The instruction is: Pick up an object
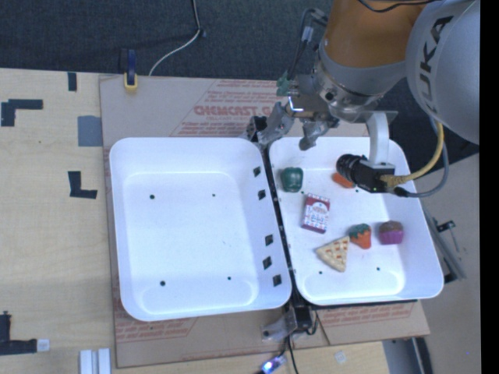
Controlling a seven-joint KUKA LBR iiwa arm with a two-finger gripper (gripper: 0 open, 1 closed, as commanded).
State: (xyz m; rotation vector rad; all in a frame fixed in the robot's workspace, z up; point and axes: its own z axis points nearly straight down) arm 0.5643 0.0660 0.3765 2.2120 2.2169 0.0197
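A wooden bench with a sheet of brown cardboard (218,111) carries two shallow white bins side by side, and behind it hangs a dark cloth wall. The left bin (132,170) has only its bare floor. The right bin (421,287) holds the small things to choose from.

Taking the middle of the right bin as the clock centre, a green round piece (291,178) lies at about 10 o'clock, a small red and white box (315,213) is near the centre, a yellow wedge like a pizza slice (334,252) is at 6 o'clock, a little strawberry (360,235) and a purple block (390,231) lie at about 4 o'clock.

The gripper (293,131) hangs over the top edge of the right bin, at 11 o'clock, with its two fingers spread apart and nothing between them.

The green piece is nearest. I judge it light and hard, probably smooth plastic, so it may slip; it is best pinched across its middle, from above.
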